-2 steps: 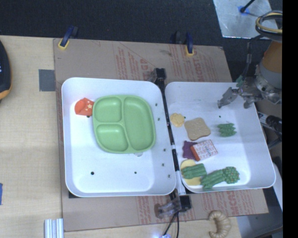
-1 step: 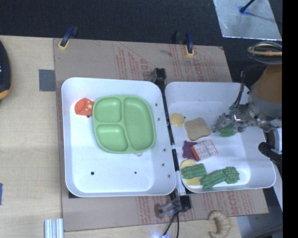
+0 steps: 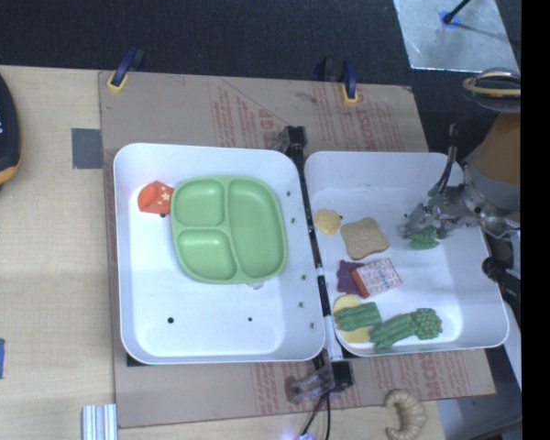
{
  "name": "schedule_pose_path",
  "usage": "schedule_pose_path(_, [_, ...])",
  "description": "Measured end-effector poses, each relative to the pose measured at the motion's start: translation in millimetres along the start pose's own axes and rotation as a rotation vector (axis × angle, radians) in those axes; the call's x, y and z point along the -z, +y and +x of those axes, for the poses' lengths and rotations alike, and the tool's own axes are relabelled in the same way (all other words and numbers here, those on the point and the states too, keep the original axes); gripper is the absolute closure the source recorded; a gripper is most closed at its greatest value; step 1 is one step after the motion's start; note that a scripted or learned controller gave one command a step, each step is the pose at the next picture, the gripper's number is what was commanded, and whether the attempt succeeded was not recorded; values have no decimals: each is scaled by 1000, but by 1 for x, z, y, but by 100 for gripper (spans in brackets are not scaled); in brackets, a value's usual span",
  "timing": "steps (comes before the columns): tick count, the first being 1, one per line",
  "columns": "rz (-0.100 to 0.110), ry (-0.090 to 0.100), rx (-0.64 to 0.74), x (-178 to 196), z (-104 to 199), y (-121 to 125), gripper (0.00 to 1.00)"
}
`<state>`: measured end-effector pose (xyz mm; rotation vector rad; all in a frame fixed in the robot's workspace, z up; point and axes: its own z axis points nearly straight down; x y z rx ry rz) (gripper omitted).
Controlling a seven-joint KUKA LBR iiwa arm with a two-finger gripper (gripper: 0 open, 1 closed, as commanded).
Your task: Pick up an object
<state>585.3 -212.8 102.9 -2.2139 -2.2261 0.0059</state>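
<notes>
Two shallow white bins side by side: left bin and right bin. In the left bin, one green three-compartment plate near centre, and one red toy piece with a yellow star touching its rim at 9 o'clock. In the right bin, one gripper lowered at 2 o'clock over one small green object; finger spacing impossible to tell, and no grasp visible. Also one yellow round piece at 10 o'clock, one tan bread slice just beside it, one small printed packet on one purple piece near centre, and two green vegetables at 6 o'clock.
</notes>
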Motion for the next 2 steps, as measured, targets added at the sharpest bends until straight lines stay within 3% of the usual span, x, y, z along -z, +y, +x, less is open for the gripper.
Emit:
schedule_pose_path(1, [-4,1,6,-9,73,14,100])
schedule_pose_path(2, [-12,7,12,96,194,15,100])
